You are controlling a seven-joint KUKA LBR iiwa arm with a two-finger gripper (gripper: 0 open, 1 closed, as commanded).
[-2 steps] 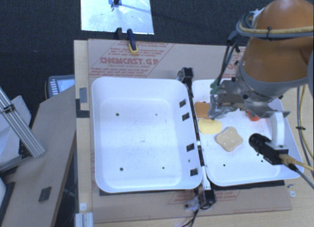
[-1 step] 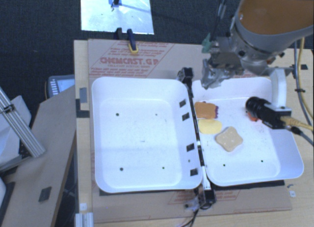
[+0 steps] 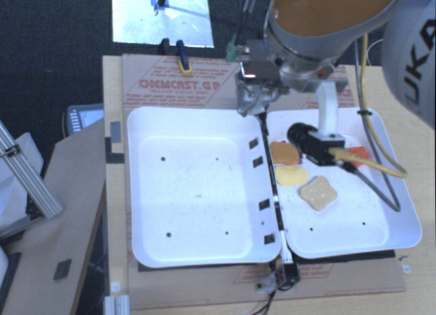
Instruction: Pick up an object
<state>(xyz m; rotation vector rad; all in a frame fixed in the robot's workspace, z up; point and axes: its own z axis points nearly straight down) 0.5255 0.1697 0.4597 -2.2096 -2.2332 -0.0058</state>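
Note:
Several small items lie in the right bin (image 3: 381,232). A brown-orange round piece (image 3: 285,152) is near the divider, with a flat yellow piece (image 3: 292,176) just in front of it. A beige, lumpy, biscuit-like piece (image 3: 318,193) lies closer to the front. An orange bit (image 3: 360,151) shows to the right, partly hidden by the robot's cable. My gripper (image 3: 251,105) hangs over the far end of the divider between the bins, behind and to the left of the items, and nothing is seen in it.
The left bin (image 3: 146,191) sits beside the right one, joined along a divider with black clips (image 3: 264,204). Both stand on a cardboard sheet (image 3: 170,85). A yellow-and-blue clamp (image 3: 183,58) is at the sheet's far edge.

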